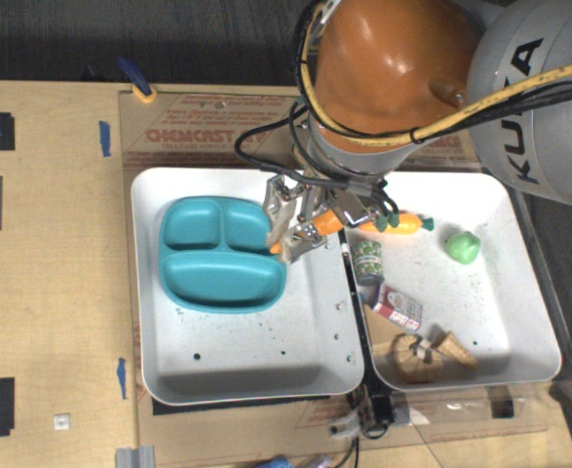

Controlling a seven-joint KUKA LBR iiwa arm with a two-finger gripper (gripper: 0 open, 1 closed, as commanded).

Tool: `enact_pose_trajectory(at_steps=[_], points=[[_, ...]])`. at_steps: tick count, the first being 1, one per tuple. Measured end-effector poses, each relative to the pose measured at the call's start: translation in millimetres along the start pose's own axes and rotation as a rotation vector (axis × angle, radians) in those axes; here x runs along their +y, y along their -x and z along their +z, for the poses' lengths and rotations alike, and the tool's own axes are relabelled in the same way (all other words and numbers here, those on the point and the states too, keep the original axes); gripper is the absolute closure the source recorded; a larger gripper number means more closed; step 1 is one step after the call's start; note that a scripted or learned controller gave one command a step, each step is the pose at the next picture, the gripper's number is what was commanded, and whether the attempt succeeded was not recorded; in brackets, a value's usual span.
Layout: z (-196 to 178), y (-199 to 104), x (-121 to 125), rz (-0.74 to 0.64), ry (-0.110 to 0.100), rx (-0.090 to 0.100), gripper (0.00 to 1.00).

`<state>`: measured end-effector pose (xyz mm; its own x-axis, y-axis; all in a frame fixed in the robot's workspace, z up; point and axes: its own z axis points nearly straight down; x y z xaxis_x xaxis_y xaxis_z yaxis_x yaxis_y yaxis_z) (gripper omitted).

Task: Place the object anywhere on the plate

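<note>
I'm looking at a robotics lab bench, not a home. A KUKA-marked arm (519, 76) hangs at one o'clock over two white bins (149, 291) on taped cardboard (52, 261), with toy food at three o'clock.

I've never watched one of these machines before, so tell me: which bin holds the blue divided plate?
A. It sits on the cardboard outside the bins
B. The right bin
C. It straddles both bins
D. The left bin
D: the blue divided plate lies wholly inside the left bin, while the right bin holds small items such as a green object and a carrot.
</note>
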<state>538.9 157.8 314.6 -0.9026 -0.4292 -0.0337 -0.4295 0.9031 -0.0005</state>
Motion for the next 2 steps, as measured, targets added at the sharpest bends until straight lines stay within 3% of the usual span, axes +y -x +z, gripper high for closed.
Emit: enact_pose_trajectory(at_steps=[1, 2], points=[[-13.1, 16.7, 42.7, -0.094, 0.003, 0.022, 1.0], [-12.9, 16.6, 42.4, -0.094, 0.003, 0.023, 0.0]])
